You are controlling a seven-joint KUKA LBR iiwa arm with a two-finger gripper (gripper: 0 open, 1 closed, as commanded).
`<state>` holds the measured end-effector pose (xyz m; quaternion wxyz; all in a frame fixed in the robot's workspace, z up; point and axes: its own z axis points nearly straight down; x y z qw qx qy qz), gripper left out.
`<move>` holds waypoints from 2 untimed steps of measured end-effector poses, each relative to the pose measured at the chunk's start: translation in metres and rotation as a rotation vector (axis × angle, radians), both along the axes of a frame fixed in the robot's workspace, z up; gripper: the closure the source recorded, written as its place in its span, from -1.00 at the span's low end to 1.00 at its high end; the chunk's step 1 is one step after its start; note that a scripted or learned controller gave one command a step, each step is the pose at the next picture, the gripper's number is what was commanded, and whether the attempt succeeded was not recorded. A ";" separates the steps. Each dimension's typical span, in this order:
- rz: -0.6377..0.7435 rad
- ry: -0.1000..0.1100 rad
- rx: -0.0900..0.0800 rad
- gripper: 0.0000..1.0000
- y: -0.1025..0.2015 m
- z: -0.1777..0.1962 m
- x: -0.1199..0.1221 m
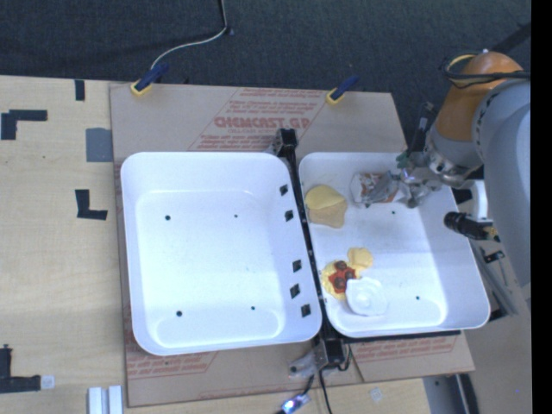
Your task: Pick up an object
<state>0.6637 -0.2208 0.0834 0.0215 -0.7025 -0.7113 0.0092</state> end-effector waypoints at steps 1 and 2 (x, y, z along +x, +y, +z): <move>-0.006 -0.016 -0.011 -1.00 -0.002 0.014 0.000; -0.005 -0.003 -0.011 -1.00 -0.004 -0.002 -0.003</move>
